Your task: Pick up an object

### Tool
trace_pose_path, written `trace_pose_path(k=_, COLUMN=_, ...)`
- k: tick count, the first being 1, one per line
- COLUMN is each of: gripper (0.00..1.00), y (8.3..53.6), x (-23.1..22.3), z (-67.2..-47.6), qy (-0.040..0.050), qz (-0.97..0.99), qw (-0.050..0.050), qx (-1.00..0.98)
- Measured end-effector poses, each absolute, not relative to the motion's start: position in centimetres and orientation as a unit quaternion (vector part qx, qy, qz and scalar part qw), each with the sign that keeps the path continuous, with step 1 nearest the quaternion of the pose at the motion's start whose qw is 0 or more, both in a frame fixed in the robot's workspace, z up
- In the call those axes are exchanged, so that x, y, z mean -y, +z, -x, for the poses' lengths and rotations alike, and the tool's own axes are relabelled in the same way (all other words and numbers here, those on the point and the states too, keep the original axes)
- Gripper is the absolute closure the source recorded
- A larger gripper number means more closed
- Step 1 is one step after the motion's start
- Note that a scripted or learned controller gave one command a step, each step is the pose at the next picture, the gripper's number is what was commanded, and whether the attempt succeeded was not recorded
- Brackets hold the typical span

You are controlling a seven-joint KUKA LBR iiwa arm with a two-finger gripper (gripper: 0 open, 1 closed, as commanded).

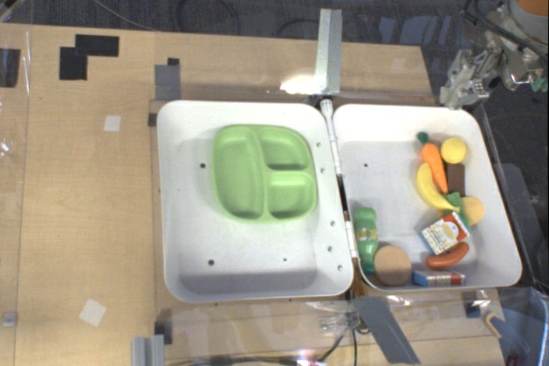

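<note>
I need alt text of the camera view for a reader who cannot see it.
The gripper hangs past the right bin's far right corner, above no toy. That bin holds toy food: carrot, banana, sausage, green bottle. The left bin holds a green divided plate.

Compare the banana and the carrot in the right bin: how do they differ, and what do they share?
The banana is yellow; the carrot is orange with a green top. The banana curves; the carrot is straight and tapers. The banana lies nearer the bin's middle, and the carrot lies on its far side, toward the right wall. Both are long toy foods lying flat, side by side, in the right bin.
</note>
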State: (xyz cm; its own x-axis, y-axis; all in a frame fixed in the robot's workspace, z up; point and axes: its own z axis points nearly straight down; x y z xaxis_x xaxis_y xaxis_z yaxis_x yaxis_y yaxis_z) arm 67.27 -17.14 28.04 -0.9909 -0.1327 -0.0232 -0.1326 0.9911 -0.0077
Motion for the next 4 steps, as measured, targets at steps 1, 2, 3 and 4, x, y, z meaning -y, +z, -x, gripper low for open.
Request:
trace_pose_path(k=1, gripper=0.0, y=27.4, x=17.1, z=-67.1, qy=-0.0012, qz=0.066, qw=0.007, qx=-0.998)
trace_pose_path(k=2, gripper=0.0, y=13.7, x=16.5, z=-66.7, qy=0.0014, qz=0.182, qw=0.001, qx=-0.983)
trace_pose_path(k=3, gripper=0.0, y=8.9, x=15.5, z=-58.3, qy=-0.0017, qz=0.148, qw=0.007, qx=-0.989)
trace_pose_path(k=4, gripper=0.0, y=9.0, x=18.4, z=-53.6, qy=-0.0026, qz=0.19, qw=0.006, qx=-0.982)
